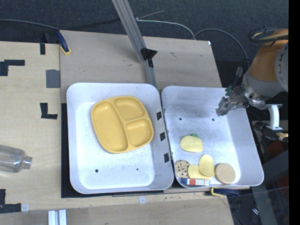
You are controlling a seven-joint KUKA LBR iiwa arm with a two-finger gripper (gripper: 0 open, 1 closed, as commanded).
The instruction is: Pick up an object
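Two shallow white bins sit side by side on the wooden bench; the left bin point(79, 172) bears a yellow divided plate point(123, 123). The gripper point(224, 108) hangs over the far right part of the right bin point(243, 139), and whether it is parted or closed cannot be told; nothing shows in its grasp. The nearest thing to pick, a yellow lemon-shaped piece point(191, 144), lies down-left of it, toward the bin's near edge, with a cookie point(181, 167), a yellow slice point(206, 165) and a tan disc point(225, 172) clustered beyond

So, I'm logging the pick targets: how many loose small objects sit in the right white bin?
4, maybe more hidden: a pale yellow lemon-like piece mid-bin, a speckled round cookie, a yellow wedge and a tan round disc clustered along the near edge.
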